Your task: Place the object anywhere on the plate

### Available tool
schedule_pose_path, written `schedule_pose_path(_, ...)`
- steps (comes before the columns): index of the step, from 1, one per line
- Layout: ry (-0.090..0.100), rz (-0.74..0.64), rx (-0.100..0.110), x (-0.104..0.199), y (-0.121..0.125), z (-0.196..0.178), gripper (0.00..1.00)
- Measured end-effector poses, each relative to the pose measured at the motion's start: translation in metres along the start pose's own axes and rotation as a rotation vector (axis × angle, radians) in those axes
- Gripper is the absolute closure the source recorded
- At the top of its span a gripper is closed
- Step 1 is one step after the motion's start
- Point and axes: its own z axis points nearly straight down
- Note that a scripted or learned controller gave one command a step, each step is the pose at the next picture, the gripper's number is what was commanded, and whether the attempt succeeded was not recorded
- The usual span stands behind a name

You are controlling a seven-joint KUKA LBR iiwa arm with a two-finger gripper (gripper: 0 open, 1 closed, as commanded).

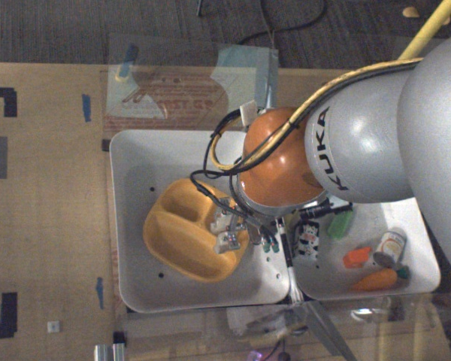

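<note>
Fingers [229, 235] over the yellow plate's [173, 235] right edge — their spread unclear; carrot [376, 279] lies well apart.

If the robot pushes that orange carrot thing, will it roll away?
The carrot looks round and tapered, so it would probably roll in a curve rather than straight. It lies close to the bin wall, which would likely stop it soon. It looks like a toy, so probably light.

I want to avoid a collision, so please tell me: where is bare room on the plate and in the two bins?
The divided yellow plastic plate is bare on its left compartments; its right edge is crowded by the hand. The left white bin has bare floor left of the plate. The right white bin is crowded: orange toy carrot, small can, green piece.
</note>
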Motion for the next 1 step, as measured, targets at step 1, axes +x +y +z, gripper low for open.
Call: schedule_pose_path(1,0.002,0.004,0.0,0.0009,-0.0002,-0.0045,1.0)
